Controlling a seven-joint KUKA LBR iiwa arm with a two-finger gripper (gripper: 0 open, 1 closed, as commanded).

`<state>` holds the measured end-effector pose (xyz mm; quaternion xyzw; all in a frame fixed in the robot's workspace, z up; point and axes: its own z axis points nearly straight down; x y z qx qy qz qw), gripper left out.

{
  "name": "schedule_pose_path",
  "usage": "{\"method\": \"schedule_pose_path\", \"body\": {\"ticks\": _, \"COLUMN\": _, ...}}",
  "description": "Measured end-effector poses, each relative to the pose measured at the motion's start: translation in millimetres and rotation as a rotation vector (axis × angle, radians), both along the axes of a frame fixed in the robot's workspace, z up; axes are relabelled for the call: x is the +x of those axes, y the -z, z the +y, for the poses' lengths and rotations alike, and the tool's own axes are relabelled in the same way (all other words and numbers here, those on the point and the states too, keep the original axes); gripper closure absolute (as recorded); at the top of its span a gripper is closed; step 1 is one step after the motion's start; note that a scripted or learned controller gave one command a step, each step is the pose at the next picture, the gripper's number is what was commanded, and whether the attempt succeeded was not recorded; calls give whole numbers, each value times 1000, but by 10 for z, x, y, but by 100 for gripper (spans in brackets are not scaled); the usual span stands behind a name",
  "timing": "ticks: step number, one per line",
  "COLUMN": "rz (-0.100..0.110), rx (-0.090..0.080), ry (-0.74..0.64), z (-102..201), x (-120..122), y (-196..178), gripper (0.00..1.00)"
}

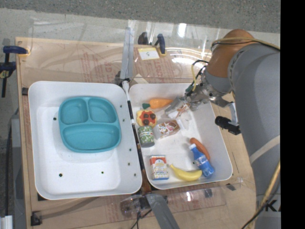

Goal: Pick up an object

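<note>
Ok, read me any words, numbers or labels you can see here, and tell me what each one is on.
"5", probably: white tag on the bench behind the bins; small, uncertain.
Small carton: printed front, too blurred to read.
Blue bottle: label too small to read.
Flat packet: print unreadable.

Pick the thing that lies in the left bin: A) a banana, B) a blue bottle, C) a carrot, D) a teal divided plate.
D: the teal divided plate lies by itself in the left bin, while the banana, the carrot and the blue bottle all lie in the right bin.
</note>
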<state>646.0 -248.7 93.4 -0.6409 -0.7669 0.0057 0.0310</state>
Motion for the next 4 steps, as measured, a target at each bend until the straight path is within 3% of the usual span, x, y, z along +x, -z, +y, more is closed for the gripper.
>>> {"method": "schedule_pose_path", "body": {"ticks": 1, "rz": 19, "rx": 5, "ry": -5, "z": 9, "x": -31, "y": -82, "gripper": 100}}
{"method": "schedule_pose_path", "body": {"ticks": 2, "rz": -54, "rx": -35, "ry": 128, "z": 171, "x": 79, "y": -821, "gripper": 100}}
{"method": "schedule_pose_path", "body": {"ticks": 3, "rz": -53, "rx": -35, "ry": 128, "z": 174, "x": 78, "y": -817, "gripper": 0}}
{"method": "schedule_pose_path", "body": {"ticks": 4, "rz": -56, "rx": -33, "ry": 19, "z": -97, "x": 6, "y": -50, "gripper": 0}}
